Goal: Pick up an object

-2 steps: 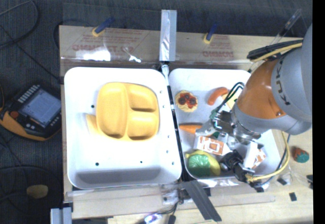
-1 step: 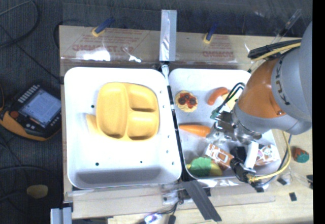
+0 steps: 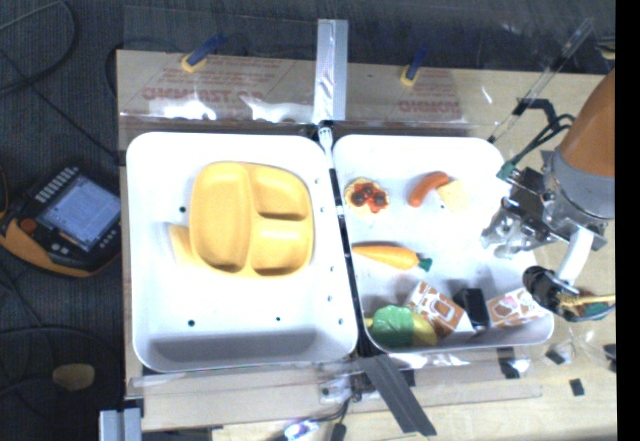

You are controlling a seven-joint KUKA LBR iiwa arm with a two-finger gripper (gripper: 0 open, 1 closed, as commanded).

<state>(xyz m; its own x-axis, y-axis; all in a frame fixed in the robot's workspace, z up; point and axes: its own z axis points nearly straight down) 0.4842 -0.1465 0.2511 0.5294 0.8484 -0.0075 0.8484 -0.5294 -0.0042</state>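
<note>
My gripper [image 3: 508, 229] hangs over the right edge of the right bin [image 3: 470, 144], with the grey arm and its orange band reaching in from the right. Nothing is visibly held. In the right bin lie a small round pizza-like piece [image 3: 367, 194], a red sausage [image 3: 428, 186] next to a pale yellow piece [image 3: 453, 195], and an orange carrot [image 3: 385, 255] in the middle. Along the front wall sit a green vegetable [image 3: 393, 325], a patterned carton [image 3: 437, 307], a black block [image 3: 474, 307] and a second carton [image 3: 516, 308].
The left bin [image 3: 150, 229] holds a yellow divided tray [image 3: 250, 217]. A handheld controller [image 3: 70, 219] lies on the floor to the left. Blue and yellow clamps [image 3: 203, 52] hold a plastic sheet at the bench's back edge.
</note>
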